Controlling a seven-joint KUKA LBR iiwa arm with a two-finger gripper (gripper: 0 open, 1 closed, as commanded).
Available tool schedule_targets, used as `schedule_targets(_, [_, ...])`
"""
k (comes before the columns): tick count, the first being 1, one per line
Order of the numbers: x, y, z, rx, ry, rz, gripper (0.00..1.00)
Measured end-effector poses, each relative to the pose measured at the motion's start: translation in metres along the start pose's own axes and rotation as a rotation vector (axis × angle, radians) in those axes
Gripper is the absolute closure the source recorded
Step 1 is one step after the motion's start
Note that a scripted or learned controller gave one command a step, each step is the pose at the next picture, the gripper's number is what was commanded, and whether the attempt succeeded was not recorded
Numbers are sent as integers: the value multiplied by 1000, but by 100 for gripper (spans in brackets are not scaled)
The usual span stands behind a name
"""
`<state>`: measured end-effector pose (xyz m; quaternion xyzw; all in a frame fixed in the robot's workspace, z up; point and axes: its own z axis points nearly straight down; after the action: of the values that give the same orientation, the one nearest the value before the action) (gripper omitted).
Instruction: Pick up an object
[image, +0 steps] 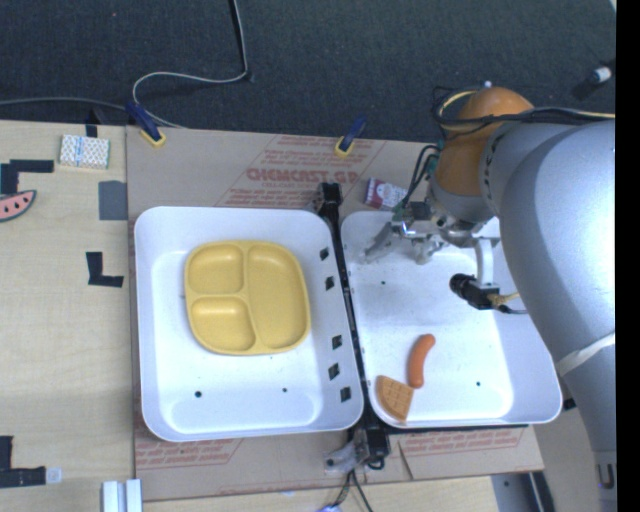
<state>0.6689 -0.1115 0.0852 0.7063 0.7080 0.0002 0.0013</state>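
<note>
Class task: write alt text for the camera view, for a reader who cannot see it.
A grey robot arm's gripper hovers over the right white bin, which holds a sausage and a waffle piece. The left bin holds a yellow divided plate.

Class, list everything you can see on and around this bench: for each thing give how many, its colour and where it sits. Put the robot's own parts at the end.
bins: two, white, side by side on the cardboard.
divided plate: one, yellow, three compartments, in the left bin.
sausage: one, orange-red, in the right bin, near its front.
waffle piece: one, tan, at the right bin's front left corner.
clamps: two, blue and yellow, at the cardboard's far edge.
small packet: one, dark red and white, behind the right bin.
sponge: one, pale speckled, on the bench at far left.
arm: one, grey with an orange band, from the right.
gripper: one, metallic, over the right bin's far edge.
</note>
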Motion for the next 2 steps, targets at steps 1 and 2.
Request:
schedule_targets(1, [14,-37,-1,1,-1,2,0])
schedule_targets(2, [-24,-67,-1,-2,-1,2,0])
